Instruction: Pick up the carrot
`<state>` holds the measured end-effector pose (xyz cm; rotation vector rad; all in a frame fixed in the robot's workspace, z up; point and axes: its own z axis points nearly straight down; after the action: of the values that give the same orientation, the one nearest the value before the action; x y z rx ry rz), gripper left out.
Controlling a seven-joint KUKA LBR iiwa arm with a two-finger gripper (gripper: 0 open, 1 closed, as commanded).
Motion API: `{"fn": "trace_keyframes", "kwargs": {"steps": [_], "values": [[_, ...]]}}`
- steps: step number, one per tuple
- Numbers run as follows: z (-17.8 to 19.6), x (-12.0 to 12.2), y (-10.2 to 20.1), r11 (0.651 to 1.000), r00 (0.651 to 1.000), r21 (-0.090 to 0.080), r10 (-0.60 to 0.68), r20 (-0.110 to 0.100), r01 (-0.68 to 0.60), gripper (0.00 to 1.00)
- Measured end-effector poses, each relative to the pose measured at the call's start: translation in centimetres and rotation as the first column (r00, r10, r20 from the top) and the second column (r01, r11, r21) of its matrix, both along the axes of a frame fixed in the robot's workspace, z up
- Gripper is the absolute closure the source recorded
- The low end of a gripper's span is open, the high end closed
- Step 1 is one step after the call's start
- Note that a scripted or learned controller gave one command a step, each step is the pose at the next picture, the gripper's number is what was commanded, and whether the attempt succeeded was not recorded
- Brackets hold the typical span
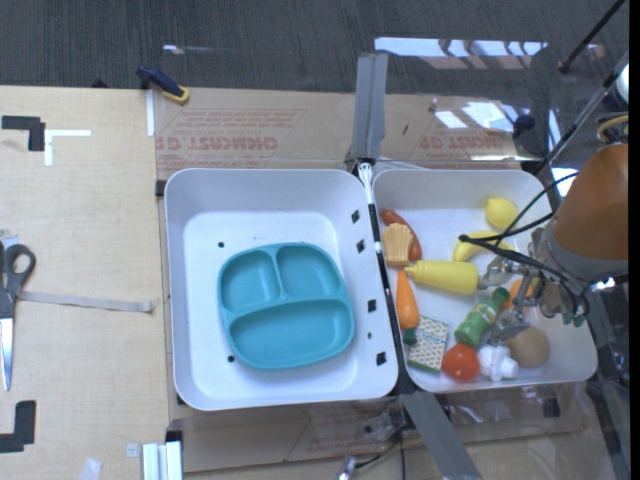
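Right bin: we list the carrot along its left wall, lying lengthwise just below the corn and beside the yellow bottle. Gripper: low among the toys near the green bottle; grip state we cannot tell. Left bin: blue tray.

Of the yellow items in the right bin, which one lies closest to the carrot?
The corn cob, lying across the bin's middle with its tip close to the carrot. The lemon and banana sit farther off, toward the back wall of the right bin.
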<state>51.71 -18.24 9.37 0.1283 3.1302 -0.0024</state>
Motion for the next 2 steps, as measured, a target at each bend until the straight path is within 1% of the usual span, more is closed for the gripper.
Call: {"fn": "trace_keyframes", "kwargs": {"steps": [1,2], "values": [[0.0,0.0,0.0,1.0,1.0,0.0,0.0,0.0,0.0,0.0],[-0.1,4.4,-0.3,0.997,0.997,0.001,0.075,-0.005,-0.075,0.0]]}}
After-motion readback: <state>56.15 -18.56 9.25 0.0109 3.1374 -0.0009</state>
